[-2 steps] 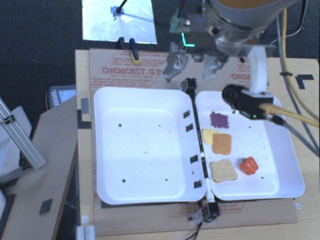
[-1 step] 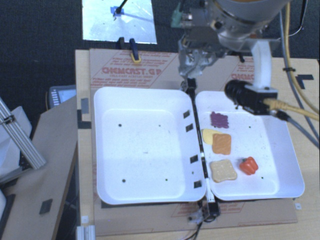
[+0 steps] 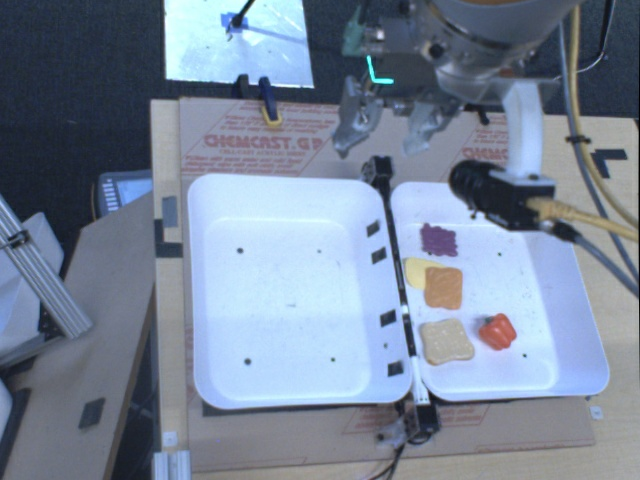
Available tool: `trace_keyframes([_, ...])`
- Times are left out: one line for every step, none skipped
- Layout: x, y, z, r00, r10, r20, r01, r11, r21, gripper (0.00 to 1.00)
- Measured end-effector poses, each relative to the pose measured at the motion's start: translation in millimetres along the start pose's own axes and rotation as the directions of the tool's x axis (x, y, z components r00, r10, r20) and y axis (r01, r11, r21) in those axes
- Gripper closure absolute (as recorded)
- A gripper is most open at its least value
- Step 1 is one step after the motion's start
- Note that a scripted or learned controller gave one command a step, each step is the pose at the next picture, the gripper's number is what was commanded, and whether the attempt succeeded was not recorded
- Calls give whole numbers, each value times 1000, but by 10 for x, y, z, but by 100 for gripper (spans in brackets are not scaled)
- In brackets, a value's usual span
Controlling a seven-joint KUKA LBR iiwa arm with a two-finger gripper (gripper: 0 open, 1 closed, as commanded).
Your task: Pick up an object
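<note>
My gripper (image 3: pixel 388 128) hangs high above the back edge of the bins, near the divider, open with nothing between its fingers (image 3: pixel 355 118). Below it, the right bin (image 3: pixel 570 308) holds a purple grape bunch (image 3: pixel 439 239), a yellow piece (image 3: pixel 414 271), an orange block (image 3: pixel 444 288), a tan bread slice (image 3: pixel 446 341) and a red pepper (image 3: pixel 497 331). All of these lie in the bin's left half, well in front of the gripper.
The left bin (image 3: pixel 290 288) sits beside the right one, with black clips (image 3: pixel 380 258) along the shared divider. A black camera unit (image 3: pixel 495 194) and yellow cables (image 3: pixel 590 223) overhang the right bin's back. A shiny metal sheet (image 3: pixel 238 26) lies behind the bench.
</note>
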State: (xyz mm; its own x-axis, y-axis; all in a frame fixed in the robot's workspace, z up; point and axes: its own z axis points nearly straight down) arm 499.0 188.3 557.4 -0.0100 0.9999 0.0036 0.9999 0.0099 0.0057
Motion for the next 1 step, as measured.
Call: trace_keyframes([4,3,-116,1000,-2,-2,2,1000,-3,100])
